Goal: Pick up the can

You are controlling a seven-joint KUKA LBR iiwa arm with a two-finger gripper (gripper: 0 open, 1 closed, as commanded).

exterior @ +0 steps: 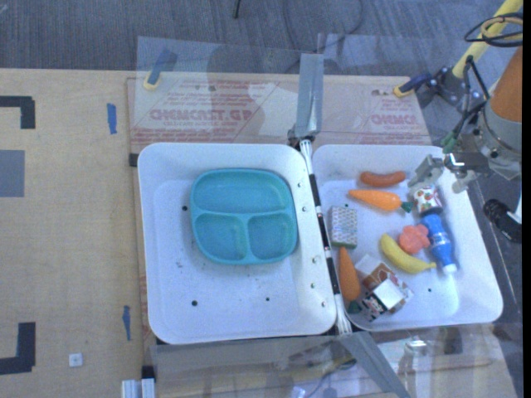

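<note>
Can (425,198) up in the right bin (489,301), toward its far right corner, small with a red-and-white label, seemingly upright.

Starting at the near edge of that bin: a small box (387,293) tipped by the near left corner, an orange carrot (348,277) lying along the left wall. Further in, a yellow banana (404,255), a pink lump (413,239) just beyond it, and a blue bottle (440,243) lying lengthwise, its far end touching or nearly touching the can. Tight on that near side, then. To the left of the can, a second carrot (375,199), close by; past it, a sausage (382,177) near the far wall.

And over the far right corner, the claw (441,175), spread apart, gripping nothing, hanging just beyond the can and a touch to its right.

Best played like this, by the look of it: slide in toward the near-left until centred over the lid, turn so that one finger drops on the carrot side and one on the right-wall side, clear of the bottle. Straight down, squeeze low on the body, lift vertically. Risk of nudging the bottle or tipping the can if off-centre.
</note>
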